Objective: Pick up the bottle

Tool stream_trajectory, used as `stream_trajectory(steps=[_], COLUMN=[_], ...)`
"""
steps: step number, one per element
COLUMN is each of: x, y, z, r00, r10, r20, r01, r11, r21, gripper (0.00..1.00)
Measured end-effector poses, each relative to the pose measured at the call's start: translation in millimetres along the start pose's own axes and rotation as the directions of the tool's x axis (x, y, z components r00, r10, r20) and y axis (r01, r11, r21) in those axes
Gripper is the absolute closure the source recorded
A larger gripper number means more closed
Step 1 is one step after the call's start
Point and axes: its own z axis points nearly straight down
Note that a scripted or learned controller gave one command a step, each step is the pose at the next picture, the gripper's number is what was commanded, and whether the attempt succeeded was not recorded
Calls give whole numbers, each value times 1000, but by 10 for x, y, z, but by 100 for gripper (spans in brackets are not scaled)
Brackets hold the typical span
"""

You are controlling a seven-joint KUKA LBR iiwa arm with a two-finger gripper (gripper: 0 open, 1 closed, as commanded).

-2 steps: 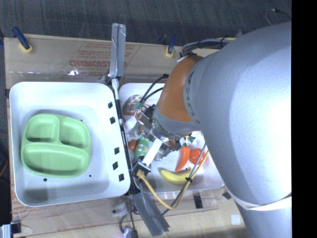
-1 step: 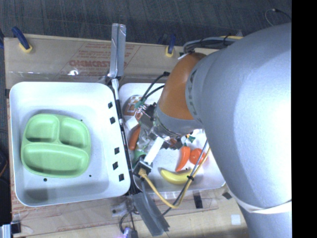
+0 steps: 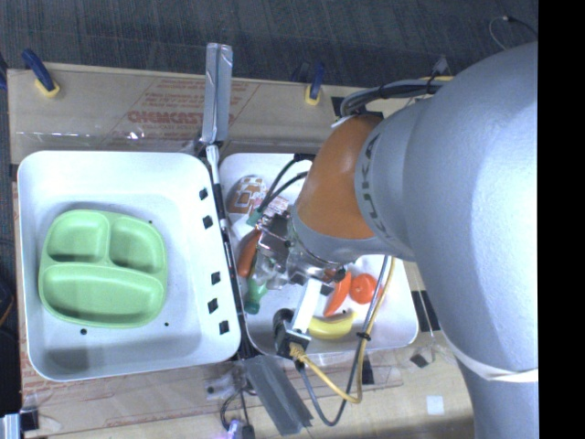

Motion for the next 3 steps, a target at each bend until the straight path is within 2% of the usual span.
stream_trajectory(steps=[1,2,3], x=[432,429,973], y=[-248,-248,-569], z=[-922,-919,61], r00=[966,966,963], r10=[258,259,269], r20=[-4,-3,2], r01=[-258,-259,-269], r11=[966,966,963], r21=[-5,-4,-1], gripper=[100,0,0])
